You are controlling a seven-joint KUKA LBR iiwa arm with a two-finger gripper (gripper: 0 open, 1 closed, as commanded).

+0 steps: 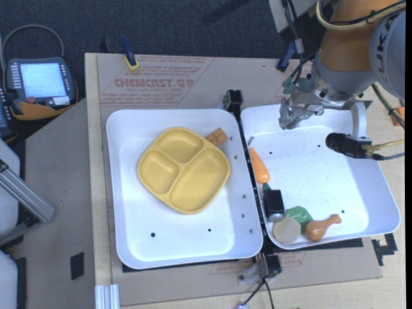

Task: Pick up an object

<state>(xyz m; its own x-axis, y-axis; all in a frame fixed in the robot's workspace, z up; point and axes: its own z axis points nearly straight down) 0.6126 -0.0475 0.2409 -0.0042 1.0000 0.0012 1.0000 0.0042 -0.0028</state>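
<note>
Two white bins sit side by side on a brown board. The left bin (129, 230) holds a big yellow plate (185, 170) with three parts in it. A small brown block (217, 136) peeks out from under the plate's far right edge, touching it. The right bin (360, 185) holds the small things, and they all lie along its left wall and near corner. An orange carrot (259, 165) lies against the left wall, about halfway down. Just below it sits a small black box (273, 202). Next comes a round tan piece (287, 230) in the near left corner, with a green thing (300, 214) touching it from behind. Beside them lies a brown toy chicken leg (320, 226), with its thin end pointing right and up. The grey and orange arm (351, 40) comes in from the top right. Its claw (293, 118) hangs over the far left part of the right bin, close to the back wall. The claw points down and has nothing in it. I cannot tell if the claw is wide or narrow, because it looks too small and dark. The carrot is the nearest thing to the claw, but they are apart. A black part (346, 144) sticks out beside the arm over the right side of the bin.
</note>
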